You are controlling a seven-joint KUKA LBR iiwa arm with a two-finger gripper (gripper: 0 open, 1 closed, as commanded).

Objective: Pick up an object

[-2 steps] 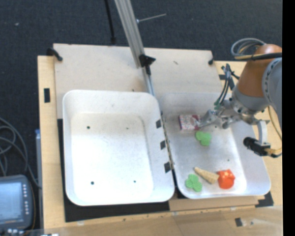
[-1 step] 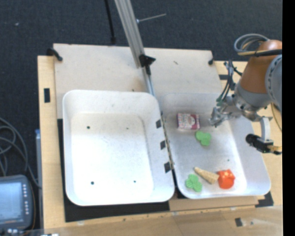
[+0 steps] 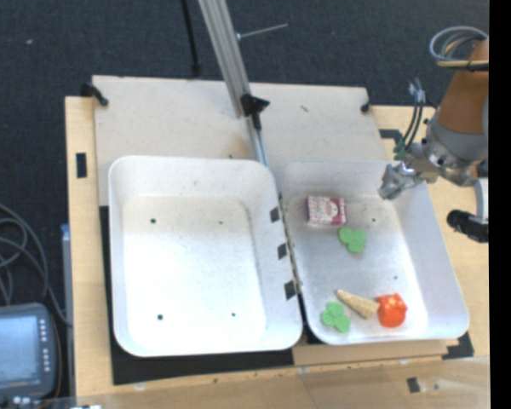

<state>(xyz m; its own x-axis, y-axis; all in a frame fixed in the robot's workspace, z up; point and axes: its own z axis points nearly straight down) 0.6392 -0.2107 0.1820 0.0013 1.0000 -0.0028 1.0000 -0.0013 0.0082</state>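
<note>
The right bin holds a small pink-and-white box near its back left, a green clover-shaped piece just right of it, and at the front a second green piece, a tan cone and a red-orange tomato-like object. My gripper hangs over the bin's back right corner, well right of the pink box and above the level of the objects. Nothing shows between its tips.
The left bin sits beside the right one, split from it by a narrow ridge. A slanted metal pole rises from the back of the bench. A cable loop and pendant lie on the floor at left.
</note>
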